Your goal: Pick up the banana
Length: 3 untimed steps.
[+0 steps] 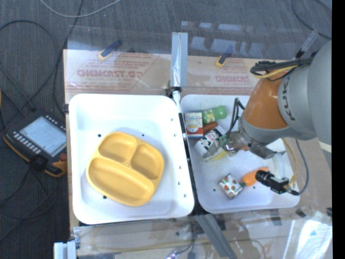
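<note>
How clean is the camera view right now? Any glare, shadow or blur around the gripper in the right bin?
Camera view: even, bright light; the white bins look nearly washed out; clear sheeting along the bench's near edge catches glare. The arm casts soft shadow over the clutter under the gripper, where the items blur together and the banana is hard to make out. The yellow tray is sharp.

The grey-and-orange arm's two-finger gripper (222,146) sits low in the right white bin (215,198), over a yellowish banana-like object (214,155). Just beyond it lies a green bottle (207,115); toward the near edge, a small printed can (230,186). Well left, a yellow divided plastic plate (125,168).
</note>
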### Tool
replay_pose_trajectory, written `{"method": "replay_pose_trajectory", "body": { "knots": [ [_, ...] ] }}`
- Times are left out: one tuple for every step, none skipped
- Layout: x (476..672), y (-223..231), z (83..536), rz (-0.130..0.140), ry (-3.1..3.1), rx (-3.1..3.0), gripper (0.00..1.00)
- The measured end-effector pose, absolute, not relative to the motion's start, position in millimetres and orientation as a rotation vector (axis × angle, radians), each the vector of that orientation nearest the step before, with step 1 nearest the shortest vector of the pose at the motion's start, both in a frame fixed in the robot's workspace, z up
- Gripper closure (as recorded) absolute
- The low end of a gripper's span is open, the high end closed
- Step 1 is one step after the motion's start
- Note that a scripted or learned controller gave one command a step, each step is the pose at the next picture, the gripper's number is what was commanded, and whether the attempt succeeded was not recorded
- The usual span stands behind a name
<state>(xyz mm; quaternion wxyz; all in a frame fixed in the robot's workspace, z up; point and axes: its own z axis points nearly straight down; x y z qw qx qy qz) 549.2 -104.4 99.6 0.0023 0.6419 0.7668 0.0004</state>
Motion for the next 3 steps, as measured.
{"method": "replay_pose_trajectory", "body": {
  "knots": [
    [603.0,-27,198,-0.004,2.343,2.092,1.0],
    [602.9,-27,198,-0.006,2.343,2.092,0.0],
    [612.2,-88,183,-0.007,2.18,2.263,0.0]
  ]
}}
